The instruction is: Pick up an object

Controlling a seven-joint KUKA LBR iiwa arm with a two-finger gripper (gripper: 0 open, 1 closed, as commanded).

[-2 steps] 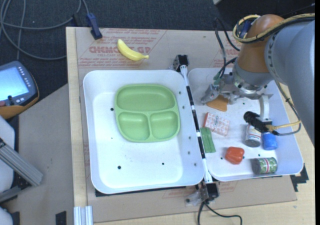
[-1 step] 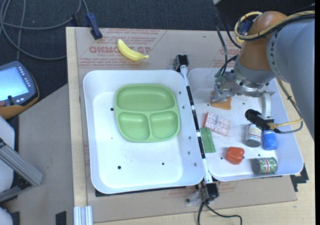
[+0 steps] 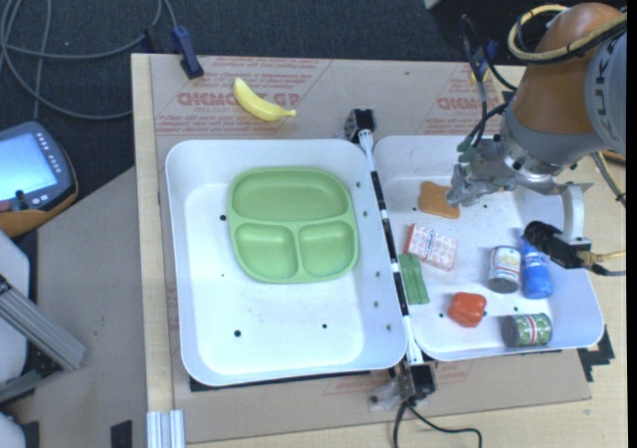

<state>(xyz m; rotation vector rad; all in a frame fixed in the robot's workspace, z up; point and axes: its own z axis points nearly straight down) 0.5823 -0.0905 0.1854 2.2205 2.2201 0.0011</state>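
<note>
Orange and spongy-looking, the block (image 3: 438, 200) lies near the back of the right bin (image 3: 587, 332), and our gripper (image 3: 464, 183) hangs just beside it, perhaps touching. We cannot tell how its jaws stand. We judge the block light, soft and easy to pinch across its short sides. Cans (image 3: 505, 268) and a red fruit (image 3: 467, 309) lie nearer the front; a green tray (image 3: 292, 223) fills the left bin (image 3: 199, 336).

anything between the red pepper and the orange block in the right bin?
Yes. In the camera view, a small pink-and-white packet lies between the orange block and the red pepper, apart from both.
</note>
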